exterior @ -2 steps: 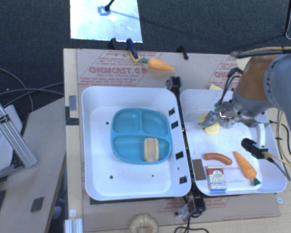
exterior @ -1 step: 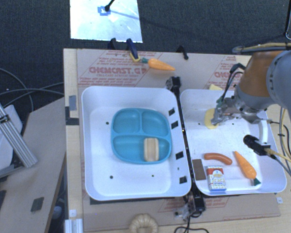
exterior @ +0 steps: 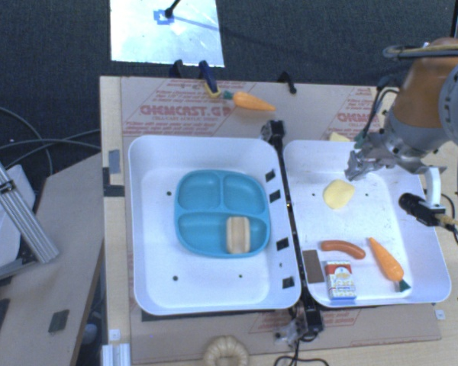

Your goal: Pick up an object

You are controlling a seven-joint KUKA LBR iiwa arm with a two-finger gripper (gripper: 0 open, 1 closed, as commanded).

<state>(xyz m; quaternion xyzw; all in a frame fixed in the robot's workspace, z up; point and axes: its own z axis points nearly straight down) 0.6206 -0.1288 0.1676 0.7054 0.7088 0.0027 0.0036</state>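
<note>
In the right bin lie a pale yellow lump, a red sausage, an orange carrot and a small red and white box. My gripper hangs over the bin's upper part, just above and to the right of the yellow lump. Nothing shows between its tips. The left bin holds a blue divided plate with a tan bread piece in its lower right compartment.
A second carrot lies on the board behind the bins, beside a blue clamp. A black divider runs between the bins. A black cylinder sticks out at the right bin's edge under the arm.
</note>
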